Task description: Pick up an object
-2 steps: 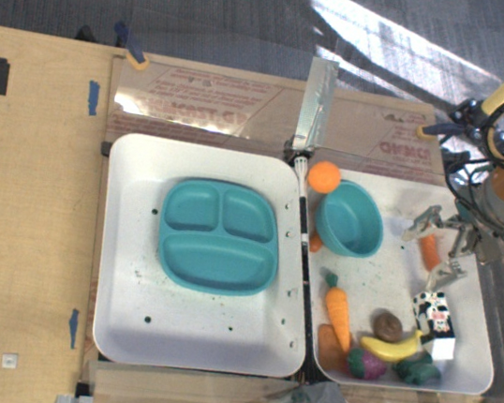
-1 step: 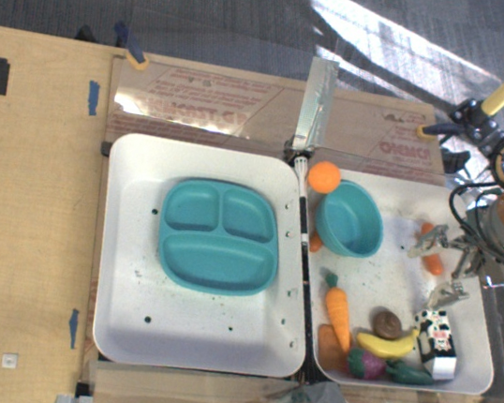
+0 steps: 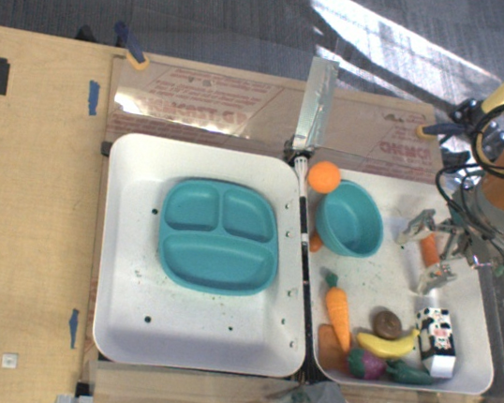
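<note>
Your gripper point(image 3: 436, 249) grips a small orange piece point(image 3: 428, 248); teal bowl point(image 3: 352, 219) left, cow-patterned carton point(image 3: 437, 335) below. Cardboard lettering unreadable.

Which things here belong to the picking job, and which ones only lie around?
Job: gripper; right bin's pickable items: small orange piece by the gripper, carrot, banana, orange ball, cow-patterned carton.

Lying about: teal bowl, teal divided plate in left bin.

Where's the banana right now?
The banana lies in the right bin, near its front edge, between the carrot and the small cow-patterned carton, just under a brown round thing.
</note>
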Tool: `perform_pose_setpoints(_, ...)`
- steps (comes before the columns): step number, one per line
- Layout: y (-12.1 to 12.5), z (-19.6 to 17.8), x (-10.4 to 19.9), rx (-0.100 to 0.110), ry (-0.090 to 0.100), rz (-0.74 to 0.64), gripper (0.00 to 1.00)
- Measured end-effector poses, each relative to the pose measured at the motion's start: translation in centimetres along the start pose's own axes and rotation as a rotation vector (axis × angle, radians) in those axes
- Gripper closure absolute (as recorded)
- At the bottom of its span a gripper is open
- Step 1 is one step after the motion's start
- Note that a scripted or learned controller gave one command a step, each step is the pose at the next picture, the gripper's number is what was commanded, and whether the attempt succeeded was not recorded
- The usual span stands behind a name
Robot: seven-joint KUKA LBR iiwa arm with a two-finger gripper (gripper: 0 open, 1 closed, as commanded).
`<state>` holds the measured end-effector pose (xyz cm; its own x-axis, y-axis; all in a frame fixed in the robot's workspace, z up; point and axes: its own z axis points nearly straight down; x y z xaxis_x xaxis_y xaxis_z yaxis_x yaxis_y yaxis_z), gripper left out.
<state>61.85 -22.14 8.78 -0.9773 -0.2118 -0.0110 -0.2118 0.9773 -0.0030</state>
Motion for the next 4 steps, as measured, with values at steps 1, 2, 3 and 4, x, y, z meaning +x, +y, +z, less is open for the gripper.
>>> perform_pose_setpoints(1,1.6,-0.2,9.0,0.001,0.003,-0.071,0.0)
perform_pose_setpoints(2,0.3,-1.4,1.4,0.0,-0.001,-0.332,0.0)
perform_pose_setpoints(3,1.0,0.0,-1.5,-0.001,-0.001,-0.197,0.0)
perform_pose_setpoints(4,-0.2,0.0,-0.7,-0.001,0.0,-0.148,0.0)
